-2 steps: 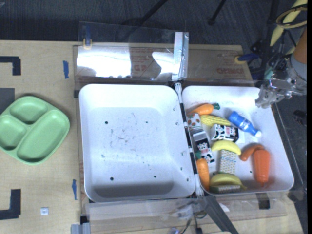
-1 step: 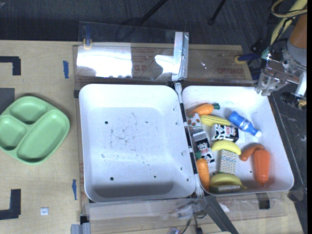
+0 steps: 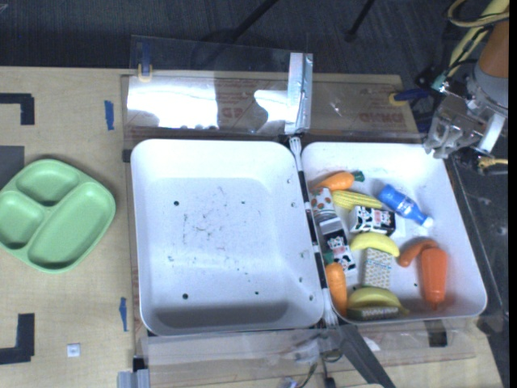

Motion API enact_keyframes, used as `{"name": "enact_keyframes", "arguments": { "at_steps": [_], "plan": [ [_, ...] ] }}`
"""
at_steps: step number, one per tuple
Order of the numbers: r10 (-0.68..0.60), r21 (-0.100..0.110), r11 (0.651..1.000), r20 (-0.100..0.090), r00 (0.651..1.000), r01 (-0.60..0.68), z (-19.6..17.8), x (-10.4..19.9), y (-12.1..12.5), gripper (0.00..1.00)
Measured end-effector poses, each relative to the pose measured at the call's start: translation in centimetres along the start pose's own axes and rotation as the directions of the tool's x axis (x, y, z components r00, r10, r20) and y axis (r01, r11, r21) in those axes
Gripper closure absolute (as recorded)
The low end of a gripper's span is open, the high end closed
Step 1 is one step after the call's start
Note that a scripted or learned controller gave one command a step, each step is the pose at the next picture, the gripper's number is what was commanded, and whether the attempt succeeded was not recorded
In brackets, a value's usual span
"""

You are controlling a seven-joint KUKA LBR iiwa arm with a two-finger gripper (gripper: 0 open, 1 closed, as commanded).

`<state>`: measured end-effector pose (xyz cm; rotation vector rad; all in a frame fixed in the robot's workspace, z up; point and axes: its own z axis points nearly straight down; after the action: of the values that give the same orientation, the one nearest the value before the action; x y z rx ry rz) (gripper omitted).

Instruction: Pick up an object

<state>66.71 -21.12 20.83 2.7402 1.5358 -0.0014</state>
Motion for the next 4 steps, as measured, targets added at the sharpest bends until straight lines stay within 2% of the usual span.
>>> {"name": "enact_keyframes", "arguments": {
  "at_steps": [1, 2, 3, 4],
  "plan": [
    [0.175, 0.001, 0.985, 0.001, 0.985, -0.175, -7.0, 0.8, -0.4, 1.00],
    [0.313, 0.006, 0.950, 0.002, 0.950, -0.313, -2.1, 2.1, -2.6, 1.00],
    [0.311, 0.007, 0.951, 0.004, 0.951, -0.311, -3.0, 2.2, -2.6, 1.00],
    [0.378, 0.007, 0.926, 0.002, 0.926, -0.378, -1.2, 2.9, -4.9, 1.00]
  ]
}}
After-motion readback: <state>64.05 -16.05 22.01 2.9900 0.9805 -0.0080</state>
